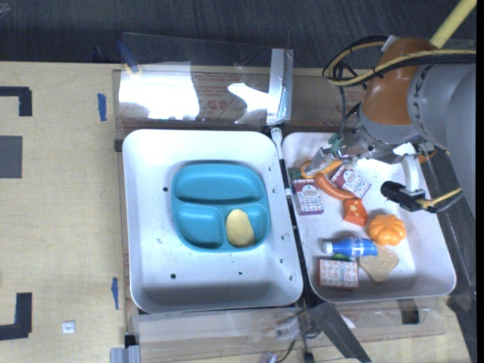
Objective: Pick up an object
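Carrot (333,185) | right bin (435,267), just below hand (338,151) | hand grip: cannot tell

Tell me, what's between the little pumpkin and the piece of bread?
Nothing. In the camera view the orange pumpkin sits just above the tan bread slice, and between them lies just a thin strip of the white bin's floor.

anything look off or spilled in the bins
Nothing spilled. The right bin is a loose jumble: pumpkin, bottle lying on its side, small boxes overlapping. The left bin's blue tray sits neatly, holding one yellow item.
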Robot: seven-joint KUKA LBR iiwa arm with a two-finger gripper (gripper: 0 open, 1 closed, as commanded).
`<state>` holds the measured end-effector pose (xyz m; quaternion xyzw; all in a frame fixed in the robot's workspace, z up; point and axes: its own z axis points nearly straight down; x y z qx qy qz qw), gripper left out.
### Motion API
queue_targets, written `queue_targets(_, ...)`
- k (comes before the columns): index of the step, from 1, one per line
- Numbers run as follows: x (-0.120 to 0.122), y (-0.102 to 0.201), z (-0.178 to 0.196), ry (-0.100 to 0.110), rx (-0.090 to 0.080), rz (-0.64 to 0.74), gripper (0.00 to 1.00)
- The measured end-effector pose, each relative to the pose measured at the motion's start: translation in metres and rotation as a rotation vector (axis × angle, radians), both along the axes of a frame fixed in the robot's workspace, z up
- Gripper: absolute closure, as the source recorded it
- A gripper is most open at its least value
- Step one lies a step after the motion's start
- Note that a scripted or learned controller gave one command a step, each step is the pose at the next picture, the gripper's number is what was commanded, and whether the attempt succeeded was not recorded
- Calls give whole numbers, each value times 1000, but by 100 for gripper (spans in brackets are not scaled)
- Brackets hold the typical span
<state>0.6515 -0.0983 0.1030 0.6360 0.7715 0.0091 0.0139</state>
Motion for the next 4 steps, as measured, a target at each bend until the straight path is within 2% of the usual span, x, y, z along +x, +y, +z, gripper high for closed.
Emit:
queue_targets(1, -1, 2, 11, 10, 6, 2, 100)
queue_targets(2, 1, 2, 11, 4, 4, 1, 0)
queue_targets(3, 6, 33, 85, 26, 6, -119, 0)
queue_targets(4, 8, 66, 82, 30, 8, -235, 0)
